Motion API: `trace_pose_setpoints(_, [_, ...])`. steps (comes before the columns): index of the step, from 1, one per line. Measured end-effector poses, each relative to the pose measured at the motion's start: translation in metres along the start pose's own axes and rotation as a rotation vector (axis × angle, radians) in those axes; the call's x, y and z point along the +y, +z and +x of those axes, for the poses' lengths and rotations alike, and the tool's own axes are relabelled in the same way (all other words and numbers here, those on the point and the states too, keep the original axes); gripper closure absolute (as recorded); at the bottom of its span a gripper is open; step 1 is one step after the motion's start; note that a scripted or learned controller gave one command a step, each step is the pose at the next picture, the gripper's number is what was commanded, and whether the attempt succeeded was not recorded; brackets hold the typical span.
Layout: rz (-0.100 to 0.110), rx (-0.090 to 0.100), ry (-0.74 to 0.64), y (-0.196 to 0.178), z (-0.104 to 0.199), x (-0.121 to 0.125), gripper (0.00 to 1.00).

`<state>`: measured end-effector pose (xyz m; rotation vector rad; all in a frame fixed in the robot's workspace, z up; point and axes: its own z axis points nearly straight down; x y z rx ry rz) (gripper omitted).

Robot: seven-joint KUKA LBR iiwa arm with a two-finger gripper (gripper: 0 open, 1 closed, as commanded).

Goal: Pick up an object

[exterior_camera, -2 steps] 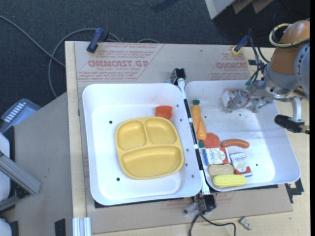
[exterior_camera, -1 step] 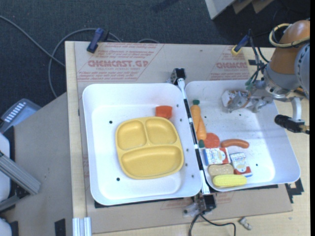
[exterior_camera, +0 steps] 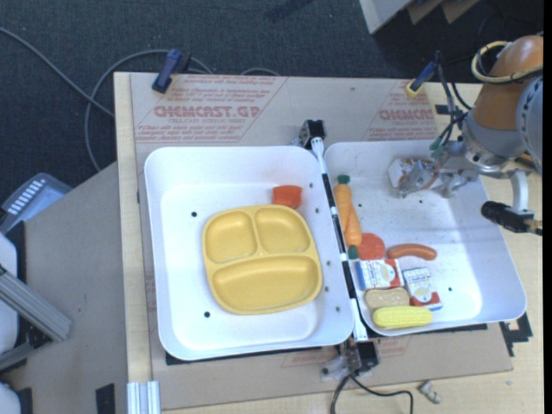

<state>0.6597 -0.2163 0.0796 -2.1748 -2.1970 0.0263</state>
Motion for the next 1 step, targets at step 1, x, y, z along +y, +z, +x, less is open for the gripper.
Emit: trace_pose_setpoints(1, [-0.001,0.000,0.000,0.0000,0.0000,-0.0002,0.00])
